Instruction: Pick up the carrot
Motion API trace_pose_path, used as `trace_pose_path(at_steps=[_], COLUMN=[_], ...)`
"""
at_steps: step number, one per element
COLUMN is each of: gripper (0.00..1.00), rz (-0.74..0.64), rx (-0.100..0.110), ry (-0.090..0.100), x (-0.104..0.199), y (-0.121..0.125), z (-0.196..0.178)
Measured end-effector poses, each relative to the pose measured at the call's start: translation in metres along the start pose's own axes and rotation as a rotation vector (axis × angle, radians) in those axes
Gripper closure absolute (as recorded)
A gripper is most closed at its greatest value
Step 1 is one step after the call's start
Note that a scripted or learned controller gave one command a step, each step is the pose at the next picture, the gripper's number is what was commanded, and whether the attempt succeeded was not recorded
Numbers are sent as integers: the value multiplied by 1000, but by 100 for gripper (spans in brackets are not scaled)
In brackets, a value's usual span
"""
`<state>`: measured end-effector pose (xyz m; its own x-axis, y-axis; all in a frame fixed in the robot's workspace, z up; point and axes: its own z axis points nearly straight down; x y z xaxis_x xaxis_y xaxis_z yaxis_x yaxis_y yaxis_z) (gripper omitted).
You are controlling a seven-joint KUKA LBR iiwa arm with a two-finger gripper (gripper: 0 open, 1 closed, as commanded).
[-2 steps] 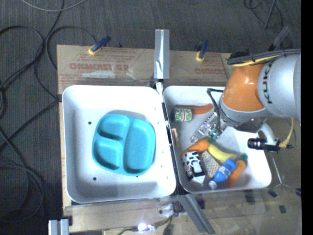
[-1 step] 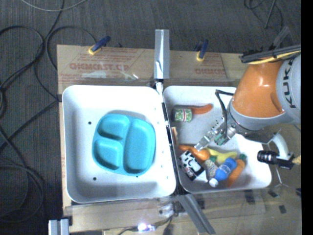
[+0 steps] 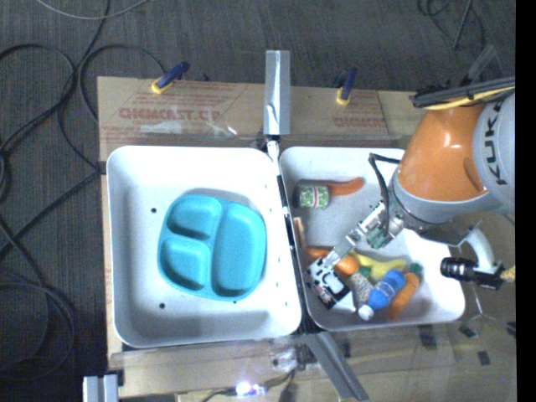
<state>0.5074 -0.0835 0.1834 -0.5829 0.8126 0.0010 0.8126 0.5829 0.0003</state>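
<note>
A slim orange carrot (image 3: 347, 186) lies at the back of the right bin (image 3: 435, 316), its thick end against a small green can (image 3: 314, 196). My gripper (image 3: 325, 280) is low at the bin's front left, well in front of that carrot, among a heap of toys. An orange piece (image 3: 346, 265) lies right against the gripper's upper side, and a thin orange sliver (image 3: 317, 252) lies just behind it. Another orange carrot-like toy (image 3: 405, 291) lies at the front right of the heap.
The heap also holds a yellow banana (image 3: 381, 265), a blue-and-white bottle (image 3: 379, 296) and a bit of green (image 3: 415, 268). A blue divided tray (image 3: 214, 244) sits in the left bin (image 3: 126, 224). The grey-and-orange arm (image 3: 444, 162) overhangs the right bin's right side.
</note>
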Motion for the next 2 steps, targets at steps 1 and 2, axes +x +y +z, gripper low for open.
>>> trace_pose_path(at_steps=[1, 2], gripper=[100, 100], rz=[-1, -229], rx=[-1, 1], ry=[0, -4], x=[0, -27], y=[2, -14], z=[-9, -63])
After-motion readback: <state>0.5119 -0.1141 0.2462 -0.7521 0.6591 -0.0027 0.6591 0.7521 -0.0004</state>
